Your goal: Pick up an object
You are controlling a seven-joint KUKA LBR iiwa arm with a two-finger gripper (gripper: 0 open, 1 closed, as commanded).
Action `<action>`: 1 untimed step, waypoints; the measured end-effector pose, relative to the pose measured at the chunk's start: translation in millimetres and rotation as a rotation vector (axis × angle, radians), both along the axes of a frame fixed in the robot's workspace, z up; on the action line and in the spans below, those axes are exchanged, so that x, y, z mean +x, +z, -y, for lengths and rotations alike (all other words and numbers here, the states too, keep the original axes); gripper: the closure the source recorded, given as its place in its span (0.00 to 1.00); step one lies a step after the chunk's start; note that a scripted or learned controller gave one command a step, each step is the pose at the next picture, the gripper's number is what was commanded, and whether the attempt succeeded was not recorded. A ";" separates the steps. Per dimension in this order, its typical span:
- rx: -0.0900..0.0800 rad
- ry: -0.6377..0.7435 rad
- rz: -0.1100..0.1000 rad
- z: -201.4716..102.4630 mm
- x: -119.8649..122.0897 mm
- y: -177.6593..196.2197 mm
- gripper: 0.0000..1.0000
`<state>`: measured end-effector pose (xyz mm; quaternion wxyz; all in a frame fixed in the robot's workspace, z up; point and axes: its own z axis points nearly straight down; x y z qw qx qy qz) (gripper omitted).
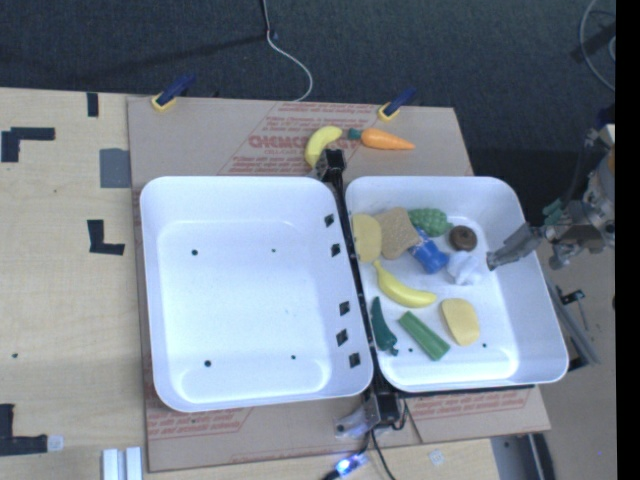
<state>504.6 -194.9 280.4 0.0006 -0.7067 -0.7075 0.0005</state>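
The worktop filled the frame's lower part, with a cardboard sheet laid over its middle. On that sheet sat the left bin, nothing lying in it, and the right bin, edge to edge at frame centre. The arm's claw reached in from the right edge and hung over the right bin's right-hand wall; whether it was open or closed could not be told, and nothing showed in its grip.

The pickable things lay in the right bin: a tan sponge-like piece, a yellow banana, a yellow wedge, a green pod, a blue piece, a leafy green item and a small brown round. A second banana and a carrot lay outside, above the bins.

This looked like the approach step, no grasp made yet. The next move would call for carrying the claw left over one item, lowering it, and closing on it.
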 end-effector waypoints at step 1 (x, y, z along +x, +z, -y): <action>0.002 0.003 -0.007 -2.0 54.3 -131.7 0.00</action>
